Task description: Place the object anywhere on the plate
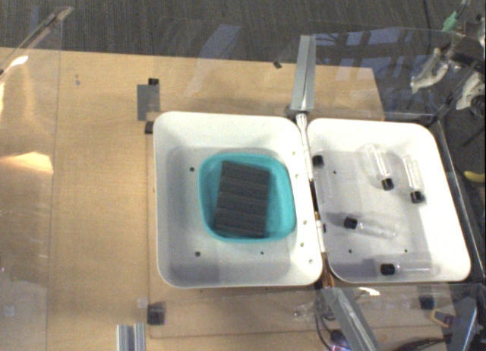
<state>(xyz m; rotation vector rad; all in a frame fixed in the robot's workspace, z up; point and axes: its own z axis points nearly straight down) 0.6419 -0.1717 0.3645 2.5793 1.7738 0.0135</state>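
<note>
A teal plate with rounded corners lies in the middle of the left white bin. On the plate rests a dark grey ridged block, lying flat and slightly tilted, well inside the plate's rim. Nothing touches the block.
The right white bin holds several clear vials with black caps, one at the back and one lying near the middle. A metal divider post stands behind the seam between the bins. Cables and fittings crowd the top right corner.
</note>
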